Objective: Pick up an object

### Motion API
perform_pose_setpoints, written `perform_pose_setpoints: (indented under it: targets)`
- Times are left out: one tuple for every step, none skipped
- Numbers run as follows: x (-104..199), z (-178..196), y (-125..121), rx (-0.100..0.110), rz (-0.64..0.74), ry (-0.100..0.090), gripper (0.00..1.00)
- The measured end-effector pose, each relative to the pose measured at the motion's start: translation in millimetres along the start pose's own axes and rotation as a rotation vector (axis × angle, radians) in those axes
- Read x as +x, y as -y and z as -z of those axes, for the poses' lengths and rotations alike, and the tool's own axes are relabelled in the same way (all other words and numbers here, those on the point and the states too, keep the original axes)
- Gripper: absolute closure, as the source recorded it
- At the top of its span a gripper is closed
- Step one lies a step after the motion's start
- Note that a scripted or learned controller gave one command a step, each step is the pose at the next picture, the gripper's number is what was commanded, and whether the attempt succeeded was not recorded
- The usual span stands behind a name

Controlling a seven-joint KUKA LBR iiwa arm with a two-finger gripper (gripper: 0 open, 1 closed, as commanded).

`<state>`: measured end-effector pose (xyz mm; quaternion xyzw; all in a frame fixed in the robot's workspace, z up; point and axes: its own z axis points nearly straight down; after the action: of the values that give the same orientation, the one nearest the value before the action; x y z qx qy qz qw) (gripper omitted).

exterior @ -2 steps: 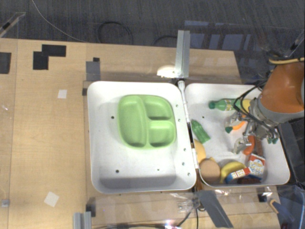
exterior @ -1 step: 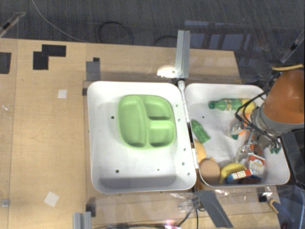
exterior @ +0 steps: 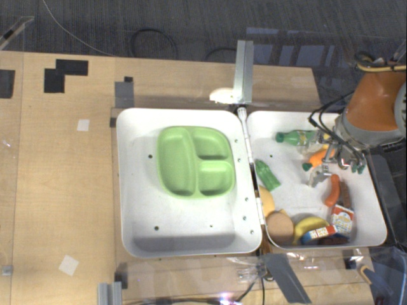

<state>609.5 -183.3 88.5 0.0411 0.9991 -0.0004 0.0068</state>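
My gripper hangs low over the right bin, near its right-hand wall, under the arm's orange band. Beside it to the left lies a small orange piece, partly covered by the gripper's body. A red sausage-shaped toy rests just below the gripper. A green bottle lies on its side up and to the left. Whether anything sits inside the gripper is hidden.
The right bin's front corner holds a banana, a brown roll, a small red-and-white carton and a green wedge. The left bin holds a green divided plate. A metal post stands between the bins.
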Motion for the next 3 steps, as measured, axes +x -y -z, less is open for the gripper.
perform_pose_setpoints:
  targets:
    - [7.3,0.4,-11.1,0.001,0.053,-0.001,0.00]
    - [-6.7,-0.3,-33.7,-0.001,-0.029,-0.006,0.00]
    - [32.7,1.4,-34.0,0.000,-0.099,-0.001,0.00]
